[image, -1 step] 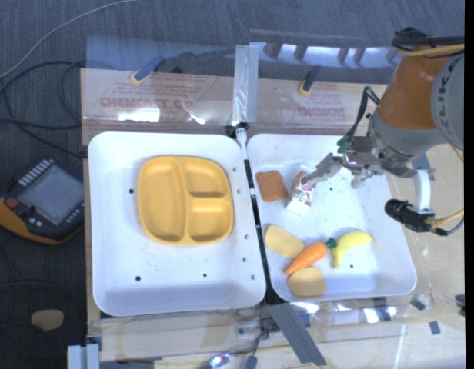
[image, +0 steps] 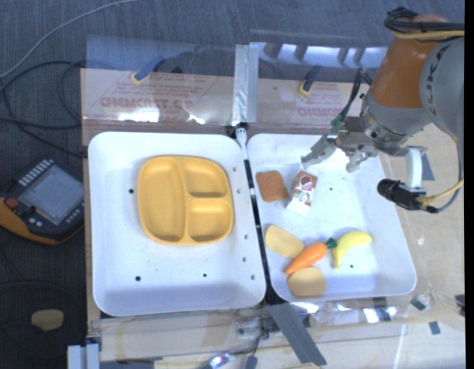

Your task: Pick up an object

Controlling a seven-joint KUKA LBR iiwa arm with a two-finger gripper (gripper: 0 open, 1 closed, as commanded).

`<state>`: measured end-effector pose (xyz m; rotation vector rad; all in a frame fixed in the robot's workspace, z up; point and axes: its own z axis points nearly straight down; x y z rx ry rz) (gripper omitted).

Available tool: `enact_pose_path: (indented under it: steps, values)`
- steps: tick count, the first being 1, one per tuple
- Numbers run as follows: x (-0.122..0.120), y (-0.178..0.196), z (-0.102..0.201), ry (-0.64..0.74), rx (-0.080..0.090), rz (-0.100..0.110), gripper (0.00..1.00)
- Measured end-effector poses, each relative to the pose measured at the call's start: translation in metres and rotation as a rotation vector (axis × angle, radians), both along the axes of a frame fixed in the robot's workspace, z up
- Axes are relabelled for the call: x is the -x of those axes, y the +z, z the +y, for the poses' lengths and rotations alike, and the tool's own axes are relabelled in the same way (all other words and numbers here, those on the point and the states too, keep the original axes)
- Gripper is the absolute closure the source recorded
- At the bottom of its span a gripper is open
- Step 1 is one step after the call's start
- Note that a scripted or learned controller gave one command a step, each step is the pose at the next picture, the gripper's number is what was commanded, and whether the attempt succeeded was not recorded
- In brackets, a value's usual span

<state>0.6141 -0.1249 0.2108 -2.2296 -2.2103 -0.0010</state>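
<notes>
From the overhead camera, the claw (image: pixel 335 154) hangs over the upper part of the right bin (image: pixel 391 229), its two fingers spread apart with nothing between them. Just below and left of the claw lies a small red-and-white carton (image: pixel 303 191), tilted, and touching nothing of the claw; further left of that sits a brown bread slice (image: pixel 271 186), close to the bin's left wall. Well below the claw lies a cluster along the bin's lower part: a pale yellow oval piece (image: pixel 283 241), an orange carrot (image: pixel 307 257) with a green top lying at a slant, a yellow banana (image: pixel 349 245) just right of the carrot, and a tan rounded piece (image: pixel 306 282) lowest of all, touching the carrot's tip. Nothing stands between the claw and the carton. Far to the claw's left, the left bin (image: pixel 114 229) holds one yellow divided plate (image: pixel 185 199) with three compartments. Both bins rest on a bench with cardboard (image: pixel 160 94) under clear film behind them, over dark grey carpet (image: pixel 37 44). A handheld pendant (image: pixel 38 200) with a screen lies on the carpet far left, with cables nearby. Counted: two bins, one plate, one carton, one bread slice, one carrot, one banana, two pale rounded pieces
</notes>
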Motion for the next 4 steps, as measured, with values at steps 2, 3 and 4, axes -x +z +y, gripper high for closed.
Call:
enact_pose_path:
  steps: [2, 3, 4]
  values:
    - [0.006, -0.036, 0.019, -0.175, 0.002, 0.003, 0.0]
    - [0.001, -0.116, 0.004, -0.115, 0.001, -0.001, 0.0]
    - [-0.001, -0.105, 0.005, -0.114, -0.003, -0.004, 1.0]
